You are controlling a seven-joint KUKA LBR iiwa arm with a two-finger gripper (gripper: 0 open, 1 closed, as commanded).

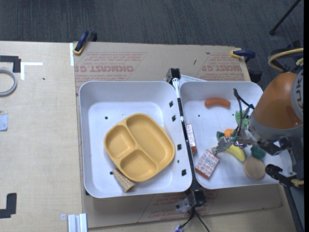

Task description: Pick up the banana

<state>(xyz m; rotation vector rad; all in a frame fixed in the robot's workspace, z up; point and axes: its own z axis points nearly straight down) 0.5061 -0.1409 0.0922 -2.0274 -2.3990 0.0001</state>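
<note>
1. The banana [237,152] lay in the right bin [203,93], near its right side.
2. The pincer [226,144] hovered just left of it; whether it was apart I cannot tell.
3. Approach step; next, it would need to straddle the banana.

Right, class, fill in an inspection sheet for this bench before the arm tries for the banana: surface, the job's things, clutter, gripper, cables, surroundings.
Surface: two white bins side by side, left bin and right bin, on cardboard sheets over a pale bench.
Job's things: banana lies in the right bin, partly under the gripper.
Clutter: yellow divided plate and a brown block in the left bin; sausage, red-and-white packet, tan round item and green pieces in the right bin.
Gripper: gripper low beside the banana; open or shut cannot be told.
Cables: black cable by the wrist; yellow hose behind the arm.
Surroundings: blue clamps on the cardboard, dark carpet beyond.
</note>
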